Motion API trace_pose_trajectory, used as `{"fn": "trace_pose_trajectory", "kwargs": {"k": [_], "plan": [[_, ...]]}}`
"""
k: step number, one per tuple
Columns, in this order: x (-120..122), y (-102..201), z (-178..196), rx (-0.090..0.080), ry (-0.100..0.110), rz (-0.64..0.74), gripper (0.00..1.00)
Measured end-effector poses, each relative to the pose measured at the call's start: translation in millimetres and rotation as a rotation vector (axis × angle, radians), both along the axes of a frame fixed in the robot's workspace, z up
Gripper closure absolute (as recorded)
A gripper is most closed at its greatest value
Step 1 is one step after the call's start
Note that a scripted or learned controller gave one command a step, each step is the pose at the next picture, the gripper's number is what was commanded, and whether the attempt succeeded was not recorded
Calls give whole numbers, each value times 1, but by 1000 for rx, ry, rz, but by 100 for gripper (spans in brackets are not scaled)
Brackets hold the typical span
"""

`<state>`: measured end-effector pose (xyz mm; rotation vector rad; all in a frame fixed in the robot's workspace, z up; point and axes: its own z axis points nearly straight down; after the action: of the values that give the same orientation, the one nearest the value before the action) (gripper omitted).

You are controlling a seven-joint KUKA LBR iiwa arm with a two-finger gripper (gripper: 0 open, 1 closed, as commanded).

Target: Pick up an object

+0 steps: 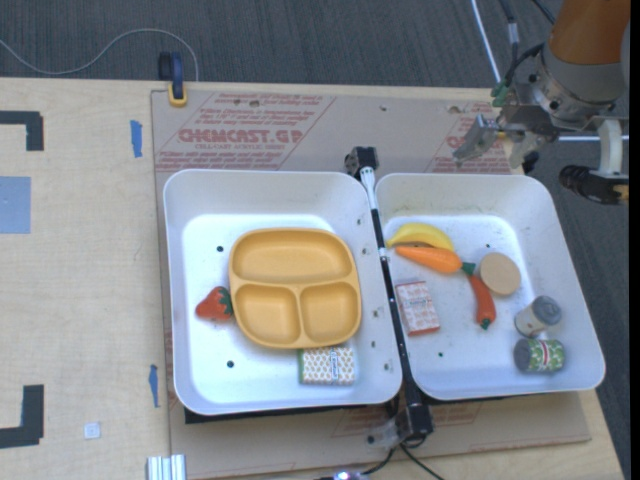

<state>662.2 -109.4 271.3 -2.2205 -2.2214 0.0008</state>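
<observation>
Nothing is picked yet: your pincer (497, 136), whose state I cannot tell, hovers upper right, needing descent onto the carrot (430, 258).

The grey arm with its orange band (592, 18) hangs at the upper right, its gripper (497, 133) pointing down-left, holding nothing.

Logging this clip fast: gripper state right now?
Gripper: above the right bin's far rim, nothing held; open or shut cannot be told.
</observation>
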Motion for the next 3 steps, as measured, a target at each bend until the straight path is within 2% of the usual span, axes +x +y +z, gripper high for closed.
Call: {"fn": "trace_pose_trajectory", "kwargs": {"k": [1, 2, 3], "plan": [[3, -14, -147, 1, 3, -1, 0], [-29, 9, -173, -1, -20, -1, 0], [-62, 11, -176, -2, -30, -2, 0]]}}
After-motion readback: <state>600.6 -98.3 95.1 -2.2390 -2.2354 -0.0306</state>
